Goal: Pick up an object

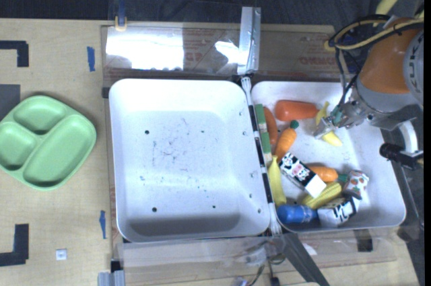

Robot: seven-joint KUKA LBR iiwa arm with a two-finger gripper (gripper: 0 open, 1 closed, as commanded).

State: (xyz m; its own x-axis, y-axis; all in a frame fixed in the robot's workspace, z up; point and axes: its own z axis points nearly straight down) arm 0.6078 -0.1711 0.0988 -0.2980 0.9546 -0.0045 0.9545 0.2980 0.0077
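Observation:
The right bin (pixel 384 173) holds a pile of toy food. In it are a large orange carrot (pixel 295 108), a smaller carrot (pixel 286 140), a yellow banana (pixel 275 181), a black-and-white spotted box (pixel 296 170), a blue object (pixel 294 214) and a yellow piece (pixel 332 138). My gripper (pixel 335 119) hangs low over the bin's upper right part. It is just right of the large carrot and directly above the yellow piece. Whether it touches anything is unclear.
The left bin (pixel 135 103) lies beside the right one, with a green strip (pixel 264 133) along the divider. A green sectioned plate (pixel 44 141) rests on the bench at far left. A clear panel (pixel 178 42) stands behind the bins. Cables (pixel 353 32) loop above the arm.

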